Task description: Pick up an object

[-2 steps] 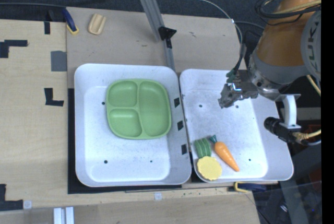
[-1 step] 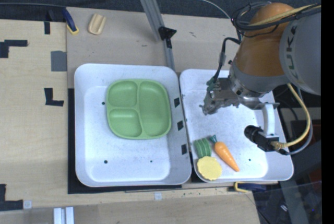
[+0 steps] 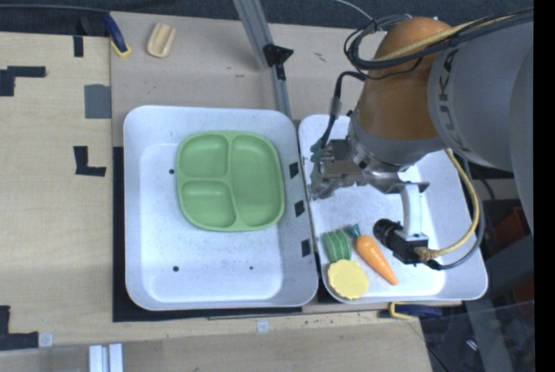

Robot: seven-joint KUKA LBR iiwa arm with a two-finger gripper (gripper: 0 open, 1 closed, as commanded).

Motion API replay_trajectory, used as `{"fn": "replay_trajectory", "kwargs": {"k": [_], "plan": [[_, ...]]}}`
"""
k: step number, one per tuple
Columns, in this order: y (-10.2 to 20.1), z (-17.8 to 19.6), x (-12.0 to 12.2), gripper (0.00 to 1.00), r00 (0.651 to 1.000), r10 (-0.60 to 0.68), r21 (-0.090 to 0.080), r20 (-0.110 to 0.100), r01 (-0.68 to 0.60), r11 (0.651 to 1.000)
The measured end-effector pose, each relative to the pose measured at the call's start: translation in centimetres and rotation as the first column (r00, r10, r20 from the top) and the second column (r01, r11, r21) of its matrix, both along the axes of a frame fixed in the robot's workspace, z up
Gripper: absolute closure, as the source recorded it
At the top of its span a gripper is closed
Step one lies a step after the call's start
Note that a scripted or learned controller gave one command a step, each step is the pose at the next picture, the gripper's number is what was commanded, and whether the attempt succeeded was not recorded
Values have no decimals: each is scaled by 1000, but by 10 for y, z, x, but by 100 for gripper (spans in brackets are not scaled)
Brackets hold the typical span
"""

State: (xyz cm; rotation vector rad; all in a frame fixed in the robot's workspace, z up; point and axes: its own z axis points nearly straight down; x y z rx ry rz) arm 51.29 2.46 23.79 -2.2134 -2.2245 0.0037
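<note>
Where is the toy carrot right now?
The carrot lies in the right-hand bin near its front edge, beside the green toy and above the yellow disc.

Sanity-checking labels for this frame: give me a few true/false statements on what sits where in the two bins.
1. The green divided plate lies in the left bin. True.
2. The carrot lies on the green divided plate. False: it lies in the right bin, near that bin's front edge.
3. The yellow round piece lies just beside the carrot. True.
4. The green divided plate holds food in its compartments. False: all three compartments are bare.
5. The arm is over the left bin. False: it hangs over the right bin.
</note>
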Motion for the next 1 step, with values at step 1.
{"fn": "replay_trajectory", "kwargs": {"k": [1], "plan": [[60,-8,-4,100,1000,3,0,0,-3,1000]]}}
